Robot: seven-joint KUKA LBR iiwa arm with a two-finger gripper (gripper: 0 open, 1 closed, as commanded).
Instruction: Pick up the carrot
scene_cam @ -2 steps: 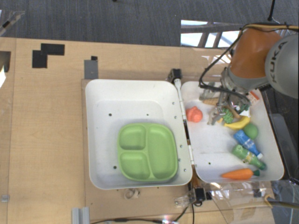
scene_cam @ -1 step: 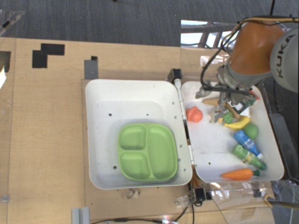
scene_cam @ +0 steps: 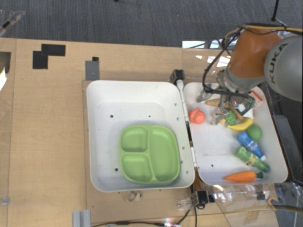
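The carrot (scene_cam: 241, 176), orange with a green top, lies on its side along the front wall of the right bin (scene_cam: 208, 145). My gripper (scene_cam: 221, 111) hangs low over the back of that bin, well away from the carrot and above a cluster of small items. The arm's orange band (scene_cam: 251, 53) sits above it. The wrist and cables partly cover what is beneath the gripper.
In the right bin a red-pink ball (scene_cam: 197, 116), a banana (scene_cam: 240, 124), a green lime (scene_cam: 255, 132), a blue bottle (scene_cam: 249, 144) and a green bottle (scene_cam: 251, 157) lie between gripper and carrot. The left bin (scene_cam: 104, 108) holds a green divided plate (scene_cam: 150, 153).
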